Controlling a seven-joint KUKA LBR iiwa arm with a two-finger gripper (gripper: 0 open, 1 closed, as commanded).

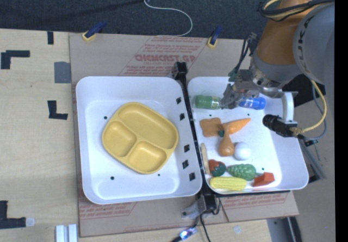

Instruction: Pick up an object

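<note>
My gripper (230, 98) hangs over the back of the right bin (288, 165), its dark fingers pointing down-left. Just left of its tips lies a green bottle-like object (205, 102), touching or nearly touching them. A blue object (252, 103) sits right behind the gripper. Closer to the front lie an orange carrot (237, 125), a brown piece (211, 126), a brown drumstick-like piece (225, 146), a white ball (242, 152), a green vegetable (242, 171), a yellow corn cob (228, 183) and a red piece (263, 179).
The left bin (92, 126) holds a yellow divided plate (140, 137). A black divider clip (180, 69) sits between the bins at the back. A black cable end (278, 125) hangs from the arm over the right bin's right side.
</note>
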